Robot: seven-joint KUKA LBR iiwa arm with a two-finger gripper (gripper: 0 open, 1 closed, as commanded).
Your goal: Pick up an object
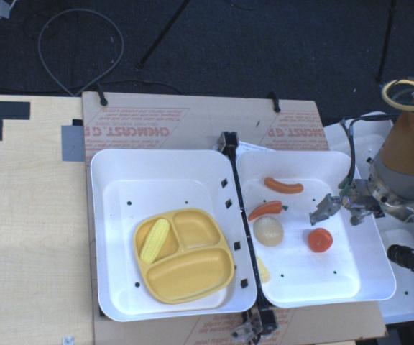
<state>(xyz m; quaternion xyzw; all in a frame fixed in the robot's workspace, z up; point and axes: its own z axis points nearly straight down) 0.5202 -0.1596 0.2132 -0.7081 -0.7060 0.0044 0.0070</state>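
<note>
From above, the gripper (342, 208) hangs over the right bin (369, 282), fingers apart and holding nothing, close to that bin's right wall. The tomato (320, 240) lies just beside it, toward the bin's middle, with bare floor around it.
</note>
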